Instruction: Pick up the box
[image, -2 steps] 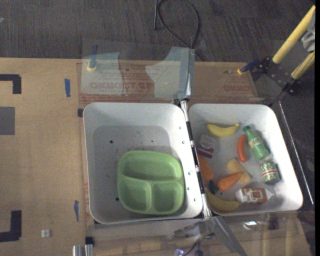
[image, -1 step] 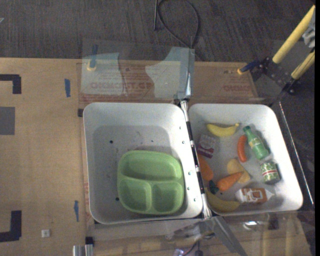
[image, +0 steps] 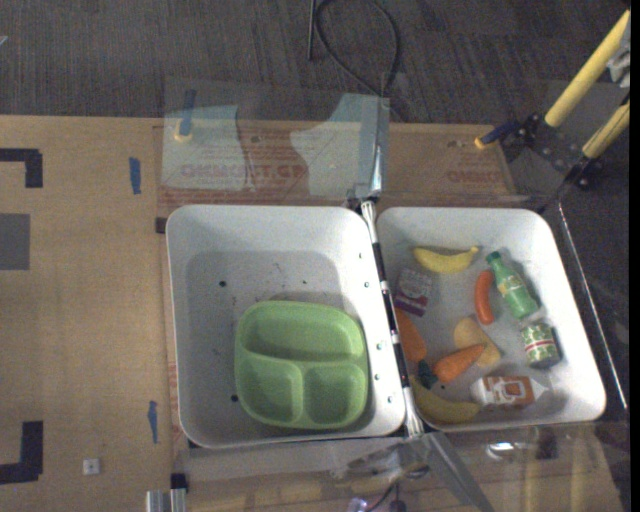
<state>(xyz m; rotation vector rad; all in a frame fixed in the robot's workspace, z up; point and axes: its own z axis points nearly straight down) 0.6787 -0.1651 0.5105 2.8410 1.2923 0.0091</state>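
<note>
A small white and purple box (image: 413, 291) lies in the right bin (image: 577, 300), close to its left wall and just below a yellow banana (image: 445, 260). An orange and white carton (image: 505, 390) lies on its side near the same bin's front edge. Both rest flat among toy foods, with nothing touching them from above.
The right bin also holds a green bottle (image: 512, 284), a small can (image: 540, 342), a carrot (image: 457, 362), an orange sausage-like piece (image: 484, 297) and a second banana (image: 440, 403). In the left bin (image: 200, 260) sits a green divided plate (image: 300, 364).
</note>
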